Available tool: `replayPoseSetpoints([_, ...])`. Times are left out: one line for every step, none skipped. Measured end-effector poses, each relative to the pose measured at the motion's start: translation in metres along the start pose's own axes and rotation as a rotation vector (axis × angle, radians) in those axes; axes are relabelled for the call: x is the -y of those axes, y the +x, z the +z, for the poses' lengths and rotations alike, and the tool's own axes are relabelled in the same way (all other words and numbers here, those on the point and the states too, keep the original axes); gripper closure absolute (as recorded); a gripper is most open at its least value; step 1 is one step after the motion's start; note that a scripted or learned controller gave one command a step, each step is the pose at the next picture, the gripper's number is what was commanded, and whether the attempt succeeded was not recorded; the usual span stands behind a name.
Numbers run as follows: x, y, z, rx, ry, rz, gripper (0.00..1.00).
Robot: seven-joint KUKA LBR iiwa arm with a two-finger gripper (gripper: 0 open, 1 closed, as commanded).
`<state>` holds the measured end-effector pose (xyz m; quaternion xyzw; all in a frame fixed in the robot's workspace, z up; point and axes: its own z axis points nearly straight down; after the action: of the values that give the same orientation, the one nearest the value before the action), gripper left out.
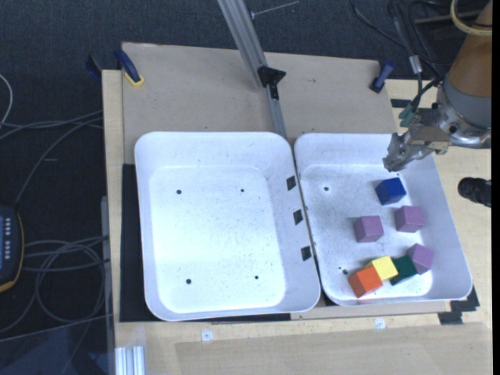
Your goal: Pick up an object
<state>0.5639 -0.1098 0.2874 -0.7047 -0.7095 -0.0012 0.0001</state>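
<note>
Although the gripper (397,156) hung at the upper right of the frame, just above the blue cube (390,190) in the right bin (328,155), nothing showed in its grasp, and whether the claw was open could not be told; the pick looked not yet made. Being a cube, the block had no long axis, its faces slightly skewed to the bin walls
</note>
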Motion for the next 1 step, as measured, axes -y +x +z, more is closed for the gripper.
replayPoseSetpoints([-0.0016, 0.0532, -0.0004, -0.001, 0.002, 0.000, 1.00])
